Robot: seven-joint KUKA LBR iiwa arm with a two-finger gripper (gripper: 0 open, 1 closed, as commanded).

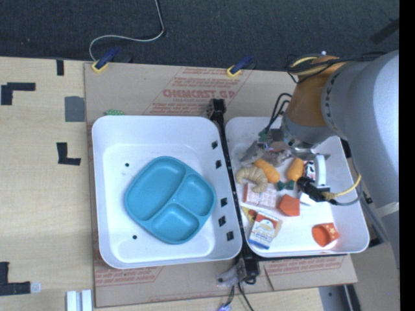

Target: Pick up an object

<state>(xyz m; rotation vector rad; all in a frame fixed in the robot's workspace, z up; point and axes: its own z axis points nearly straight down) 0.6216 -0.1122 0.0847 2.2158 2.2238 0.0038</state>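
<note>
My arm (363, 109) reaches in from the right and bends down over the right bin (353, 238). The gripper (285, 153) sits low at the upper middle of that bin, among the clutter.

Its state: cannot tell from this slant; the wrist and cabling cover it.

Nearest candidates: two small orange, carrot-like pieces. One (267, 170) lies just left of and below the gripper, tilted. The other (296, 169) lies just below it, nearly upright. I cannot tell whether either touches the gripper.

A pale, knobbly beige item (251, 177) lies against the left orange piece, toward the divider between the bins.

Below these: a flat pink-and-white packet (261, 197), and beside it on the right an orange-red block (289, 205).

Lower still, a small carton (263, 230) with blue, white and orange print, near the front wall.

An orange cup-like piece (325, 234) lies apart, in the near right corner.

Left bin (107, 141): a blue divided plate (170, 199) with three compartments, lying flat at its middle.

Both bins rest on a cardboard sheet (155, 89).
</note>
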